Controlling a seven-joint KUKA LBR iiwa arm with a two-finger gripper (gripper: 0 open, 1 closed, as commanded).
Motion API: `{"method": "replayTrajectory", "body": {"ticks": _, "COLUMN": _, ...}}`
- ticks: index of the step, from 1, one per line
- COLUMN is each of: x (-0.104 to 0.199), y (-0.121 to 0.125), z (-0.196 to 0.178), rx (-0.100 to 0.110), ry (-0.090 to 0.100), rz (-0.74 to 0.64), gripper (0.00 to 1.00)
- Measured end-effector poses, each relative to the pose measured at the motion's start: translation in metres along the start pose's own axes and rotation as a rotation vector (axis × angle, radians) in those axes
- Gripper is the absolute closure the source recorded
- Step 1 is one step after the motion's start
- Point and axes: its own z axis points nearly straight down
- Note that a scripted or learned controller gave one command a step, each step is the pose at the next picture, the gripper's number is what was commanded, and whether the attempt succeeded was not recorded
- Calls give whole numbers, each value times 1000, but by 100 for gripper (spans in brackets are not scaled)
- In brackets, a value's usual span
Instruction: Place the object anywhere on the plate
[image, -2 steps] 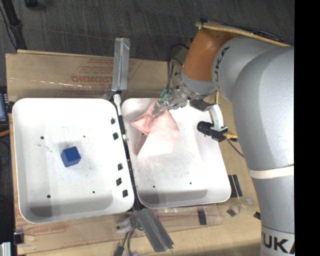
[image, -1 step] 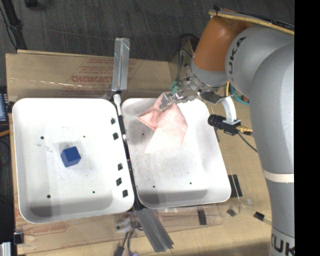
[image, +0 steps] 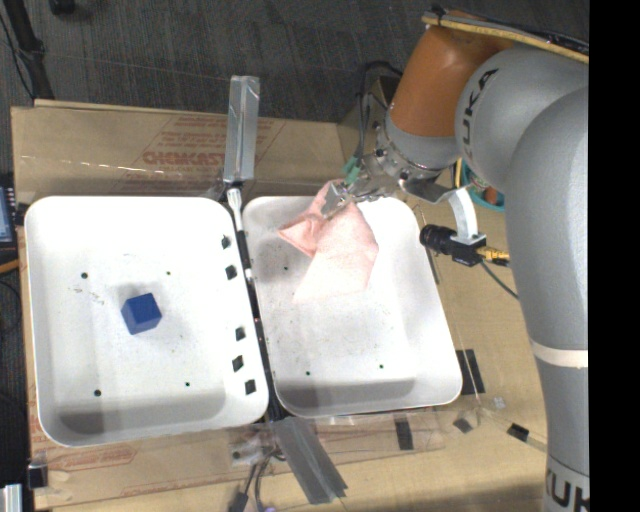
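A pale pink cloth (image: 335, 252) is spread over the far half of the right white bin (image: 420, 350), with its upper corner pulled up toward the back rim. My gripper (image: 342, 197) sits at that raised corner, above the bin's far edge, and its fingers are shut on the cloth's tip. The rest of the cloth trails down and to the right onto the bin floor. A small blue cube (image: 141, 312) rests on the floor of the left white bin (image: 60, 400), left of centre and far from the gripper.
The two bins meet at a ridge with black clips (image: 243, 330). A grey metal post (image: 241, 130) rises behind the join. The grey arm (image: 540, 200) fills the right side. Brown cardboard (image: 120, 145) lies behind the bins.
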Motion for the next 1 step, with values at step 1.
{"method": "replayTrajectory", "body": {"ticks": 1, "x": 46, "y": 17, "z": -9, "rx": 1, "ry": 0, "rz": -407, "gripper": 100}}
